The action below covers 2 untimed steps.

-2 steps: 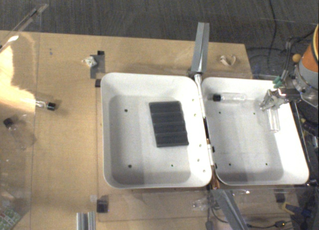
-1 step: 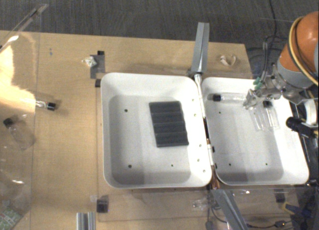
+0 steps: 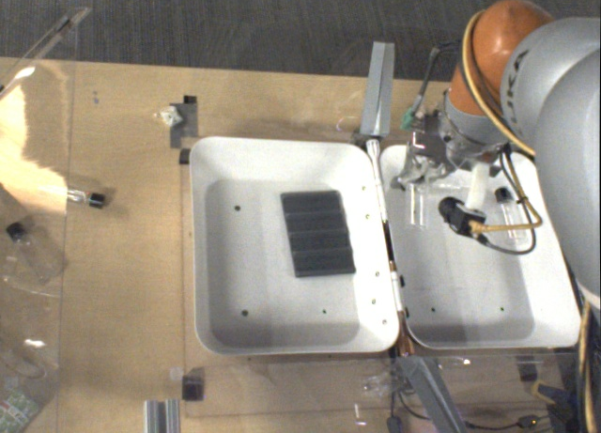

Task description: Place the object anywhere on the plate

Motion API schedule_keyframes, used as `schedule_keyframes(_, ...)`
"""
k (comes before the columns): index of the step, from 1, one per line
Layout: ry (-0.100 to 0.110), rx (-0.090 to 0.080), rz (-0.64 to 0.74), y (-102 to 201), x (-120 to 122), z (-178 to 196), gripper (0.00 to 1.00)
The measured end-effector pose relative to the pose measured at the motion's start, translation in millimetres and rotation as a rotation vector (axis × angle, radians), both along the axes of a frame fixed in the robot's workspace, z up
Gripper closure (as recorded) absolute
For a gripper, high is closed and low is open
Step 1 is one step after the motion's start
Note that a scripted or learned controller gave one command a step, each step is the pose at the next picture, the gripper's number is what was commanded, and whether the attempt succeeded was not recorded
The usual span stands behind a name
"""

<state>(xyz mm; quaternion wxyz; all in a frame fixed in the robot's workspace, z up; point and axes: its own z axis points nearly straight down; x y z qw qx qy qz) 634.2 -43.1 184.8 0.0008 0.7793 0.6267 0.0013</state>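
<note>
The plate point(image 3: 319, 233) is a dark grey ribbed rectangle lying flat in the middle of the left bin point(image 3: 218, 262). My gripper point(image 3: 416, 201) hangs low over the upper left corner of the right bin point(image 3: 488, 323), close to the divider between the two bins. It stands to the right of the plate and apart from it. The grey arm with its orange band point(image 3: 498, 41) comes in from the upper right and covers the top of the right bin.
A black cable connector point(image 3: 455, 212) and looping wires hang from the wrist over the right bin. A grey metal post point(image 3: 378, 88) stands behind the bins' shared edge. Small black fixtures point(image 3: 188, 116) sit on the wooden bench to the left.
</note>
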Motion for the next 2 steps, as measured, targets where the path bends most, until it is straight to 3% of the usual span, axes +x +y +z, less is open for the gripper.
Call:
schedule_keyframes(1,0.000,0.000,-0.096,83.6,28.5,41.6,1.00)
schedule_keyframes(2,0.002,0.000,0.187,156.4,30.4,-0.3,1.00)
